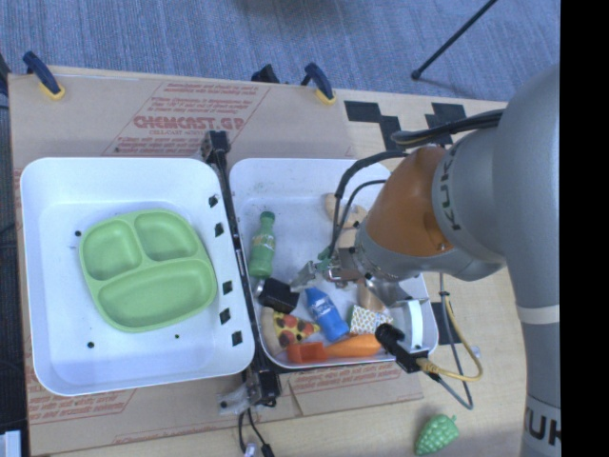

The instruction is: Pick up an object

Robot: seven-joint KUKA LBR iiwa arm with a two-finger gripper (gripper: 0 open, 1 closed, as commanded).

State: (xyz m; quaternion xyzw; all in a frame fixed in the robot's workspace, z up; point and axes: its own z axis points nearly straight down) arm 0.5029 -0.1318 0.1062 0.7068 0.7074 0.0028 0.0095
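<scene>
The right bin holds several small objects. A green bottle lies at its left side, and a black block sits just below it. A blue bottle lies near the front, beside a small colourful toy and a checkered piece. An orange carrot rests along the front wall. My gripper hangs low over the middle of this bin, just above the blue bottle and right of the black block. The wrist hides its tips.
The left bin carries a green divided plate. A tan object peeks out behind the arm in the right bin. A green grape bunch lies on the bench at the front right. Clamps sit along the far edge.
</scene>
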